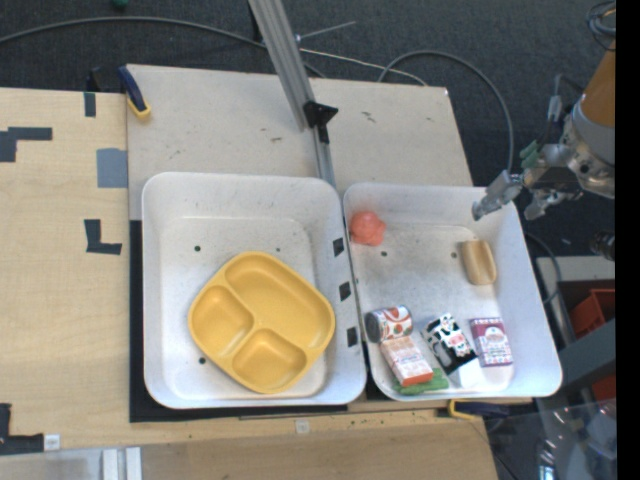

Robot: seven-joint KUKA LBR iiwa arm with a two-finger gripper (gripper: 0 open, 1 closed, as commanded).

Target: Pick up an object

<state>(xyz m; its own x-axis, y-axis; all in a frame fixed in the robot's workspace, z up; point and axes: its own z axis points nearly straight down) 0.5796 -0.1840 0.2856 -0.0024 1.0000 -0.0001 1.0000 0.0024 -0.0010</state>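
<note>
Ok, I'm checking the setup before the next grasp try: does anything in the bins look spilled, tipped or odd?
Nothing looks spilled or broken. The yellow divided tray lies skewed in the left bin. In the right bin, small cartons crowd the near edge, some lying flat. The gripper hovers at its far right rim.

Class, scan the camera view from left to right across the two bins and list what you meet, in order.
Yellow divided plate → pink ball → small can → cow-patterned carton → tan bread roll → purple carton → gripper.
</note>
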